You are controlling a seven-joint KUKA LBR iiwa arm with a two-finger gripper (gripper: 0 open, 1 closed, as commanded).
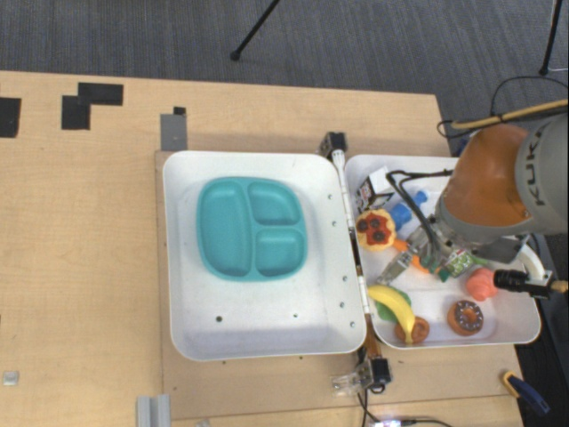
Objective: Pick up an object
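Arm reaching into the right-hand shallow white bin [524,327].
You see the gripper [425,258] low over small toys near the orange carrot-shaped piece [399,263]; finger state: can't tell.

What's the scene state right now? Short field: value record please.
left bin: holds a teal three-compartment plastic tray
right bin: holds the toy items
items near divider: yellow toy banana, toy pizza slice with dark toppings
items near front edge: brown toy doughnut, pink rounded toy
arm: grey arm with orange band, over the right bin
gripper: low among the toys at the bin's middle
grasp: finger state unclear
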